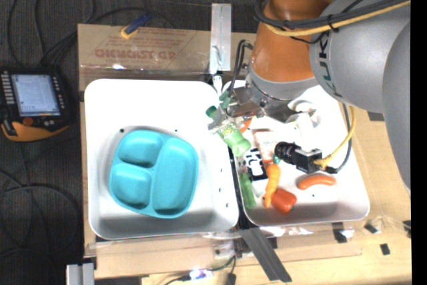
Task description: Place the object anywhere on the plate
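A blue divided plate [155, 172] lies in the left bin [107, 97]. My gripper [225, 114] hangs over the wall between the two bins, beyond the plate's far right corner. It is shut on the top end of a light green toy vegetable [236, 140], which hangs from the fingers over the near left edge of the right bin [347, 200]. The grey and orange arm hides the far half of the right bin.
In the right bin lie an orange carrot [272, 181], a red pepper piece [284, 200], a reddish sausage [315, 180], a dark green stalk [248, 190] along the left wall, and a black-and-white item [253, 161]. A cardboard sheet [143, 47] lies behind the left bin.
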You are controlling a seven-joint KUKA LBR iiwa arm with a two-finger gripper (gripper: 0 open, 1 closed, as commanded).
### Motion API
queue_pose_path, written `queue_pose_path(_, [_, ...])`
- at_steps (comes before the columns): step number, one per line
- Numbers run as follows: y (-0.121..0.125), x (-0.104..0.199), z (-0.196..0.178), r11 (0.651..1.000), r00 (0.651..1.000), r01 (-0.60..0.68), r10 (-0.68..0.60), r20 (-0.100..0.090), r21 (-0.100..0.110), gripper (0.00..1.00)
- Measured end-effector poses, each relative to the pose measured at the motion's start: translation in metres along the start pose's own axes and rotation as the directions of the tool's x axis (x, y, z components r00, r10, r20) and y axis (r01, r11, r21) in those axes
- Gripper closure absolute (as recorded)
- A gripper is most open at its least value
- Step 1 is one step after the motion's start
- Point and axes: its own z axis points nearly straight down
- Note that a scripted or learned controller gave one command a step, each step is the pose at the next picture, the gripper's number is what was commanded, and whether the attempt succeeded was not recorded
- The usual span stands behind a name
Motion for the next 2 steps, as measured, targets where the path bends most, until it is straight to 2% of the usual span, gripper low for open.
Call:
queue_pose_path(1, [-0.0082,0.0548,0.0406,0.965,0.965,0.261,-0.261,-0.001,0.0,1.0])
queue_pose_path(2, [-0.0081,0.0546,0.0405,0.966,0.966,0.26,-0.26,-0.001,-0.001,0.0])
